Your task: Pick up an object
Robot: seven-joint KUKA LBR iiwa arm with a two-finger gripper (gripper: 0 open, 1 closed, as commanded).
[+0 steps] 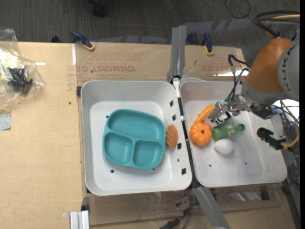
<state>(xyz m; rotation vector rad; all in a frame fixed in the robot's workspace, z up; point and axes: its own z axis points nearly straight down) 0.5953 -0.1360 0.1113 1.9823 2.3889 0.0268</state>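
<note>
Since the task names no particular object, the sensible choice is whichever piece in the right bin point(267, 173) stands freest. Nearest the camera lies a white egg point(224, 147), just below a green bottle point(228, 130) that lies on its side. Beside them to the left sits a small orange pumpkin point(200, 133), with a carrot point(205, 113) slanting just above it. These four crowd together, touching or nearly so, which makes a clean grasp awkward. The gripper point(224, 112) hovers low over the far end of this cluster, between the carrot and the bottle; whether it is spread or closed I cannot tell, and nothing is visibly held. A good descent would straddle one item only, probably the bottle across its narrow body. In the left bin point(90, 128), a teal divided plate point(134, 138) and a brown piece point(171, 136) lie well apart from the arm.
</note>
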